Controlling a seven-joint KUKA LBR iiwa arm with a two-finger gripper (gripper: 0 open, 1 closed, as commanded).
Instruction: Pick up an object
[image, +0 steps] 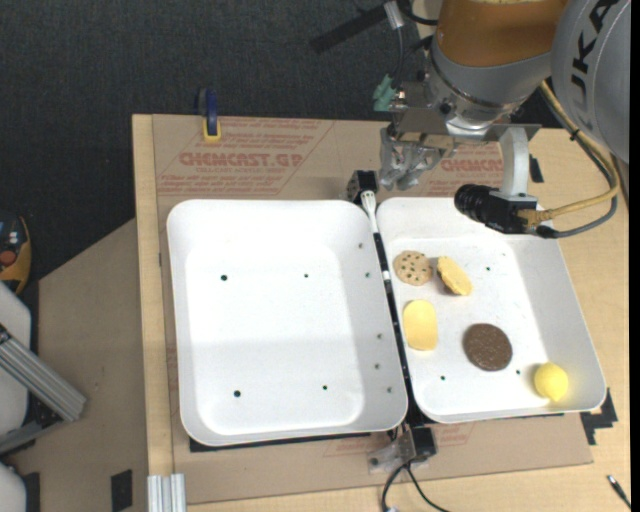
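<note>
The right bin (560, 290) holds several food items: a chocolate-chip cookie (411, 267), a small yellow wedge (454, 276), a pale yellow oblong piece (420, 325), a dark brown round cookie (488, 346) and a yellow lemon-like ball (551, 381) near the front right corner. My gripper (403, 170) hangs above the far left corner of the right bin, over the bench just behind the rim. Nothing shows between its fingers, which look close together. It is well apart from all the items.
The left bin (270, 320) lies beside the right one, sharing a black hinge strip (380, 270). A black cylindrical device (490, 207) with a cable juts over the right bin's back edge. A blue clamp (209, 112) sits at the cardboard's far left.
</note>
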